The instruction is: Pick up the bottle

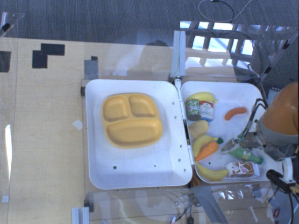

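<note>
Bottle (246,155): a green bottle is seen lying on its side at the near right of the right bin (243,88), just above a flat carton (242,169).
Gripper (232,146): lowered at the bottle's left end, apparently so that it can be grasped; whether it is spread or pinching cannot be told.
Arm (281,120): reached in from the right, over the bin's edge.
Clutter: a carrot (207,151) and bananas (205,143) are crowded left of the bottle, leaving little room.
Left bin (135,169): a yellow tray (132,119) is held, well apart from the work.
</note>
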You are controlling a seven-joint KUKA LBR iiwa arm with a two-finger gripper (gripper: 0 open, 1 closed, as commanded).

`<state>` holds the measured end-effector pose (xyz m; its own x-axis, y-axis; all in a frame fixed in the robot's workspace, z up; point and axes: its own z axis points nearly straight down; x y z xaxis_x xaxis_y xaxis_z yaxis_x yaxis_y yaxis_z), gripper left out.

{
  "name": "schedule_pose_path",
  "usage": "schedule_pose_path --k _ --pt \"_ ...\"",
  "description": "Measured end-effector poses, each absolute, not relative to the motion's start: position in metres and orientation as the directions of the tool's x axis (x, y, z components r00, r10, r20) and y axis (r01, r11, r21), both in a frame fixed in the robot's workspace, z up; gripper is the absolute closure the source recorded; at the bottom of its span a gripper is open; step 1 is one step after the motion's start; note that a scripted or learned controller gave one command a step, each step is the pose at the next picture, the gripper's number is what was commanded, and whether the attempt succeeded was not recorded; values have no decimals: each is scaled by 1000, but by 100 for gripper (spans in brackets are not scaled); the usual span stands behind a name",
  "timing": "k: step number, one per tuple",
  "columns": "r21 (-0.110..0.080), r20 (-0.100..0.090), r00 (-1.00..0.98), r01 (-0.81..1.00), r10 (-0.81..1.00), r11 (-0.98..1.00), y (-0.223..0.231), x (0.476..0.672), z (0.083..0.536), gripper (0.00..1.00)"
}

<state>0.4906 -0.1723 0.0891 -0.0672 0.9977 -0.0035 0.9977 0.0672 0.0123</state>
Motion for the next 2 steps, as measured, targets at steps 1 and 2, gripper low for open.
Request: schedule_pose_path --k 1,2 --pt "19 -3 -71 997 997 71 -170 494 100 100" --pt "19 -3 -71 997 997 71 -170 494 100 0"
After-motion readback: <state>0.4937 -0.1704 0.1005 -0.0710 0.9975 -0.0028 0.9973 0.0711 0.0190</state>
